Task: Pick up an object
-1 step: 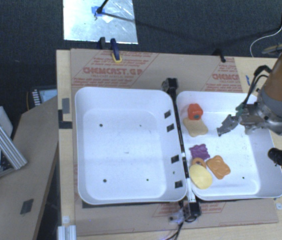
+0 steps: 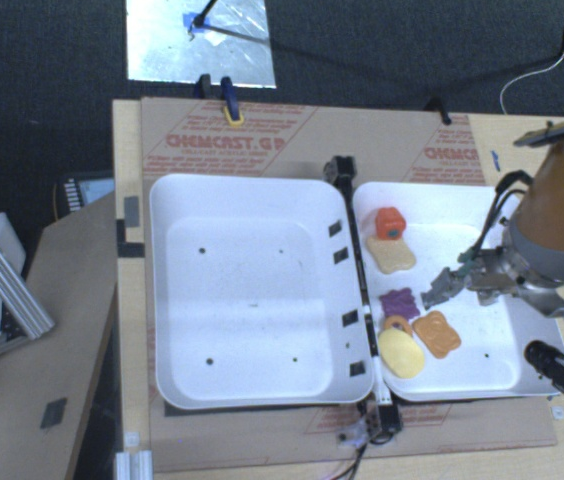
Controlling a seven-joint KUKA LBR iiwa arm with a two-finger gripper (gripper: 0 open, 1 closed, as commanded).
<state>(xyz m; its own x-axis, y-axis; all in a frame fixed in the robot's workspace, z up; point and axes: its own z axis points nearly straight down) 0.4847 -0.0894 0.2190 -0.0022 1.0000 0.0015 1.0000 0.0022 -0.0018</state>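
Here the arm (image 2: 552, 208) hides the right bin (image 2: 462, 373); jaws' state unreadable above toys.

Dark carpet floor (image 2: 42, 68) surrounds a cardboard-topped bench (image 2: 292, 133); a shiny metal sheet (image 2: 200, 28) lies beyond.

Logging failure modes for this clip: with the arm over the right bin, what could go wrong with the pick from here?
1. The purple piece, orange piece and yellow piece lie close together, so the gripper may nudge neighbours or catch two.
2. That cluster sits beside the divider between the bins, so a descent there might strike the wall.
3. The items look small and low, so a grasp could slip.
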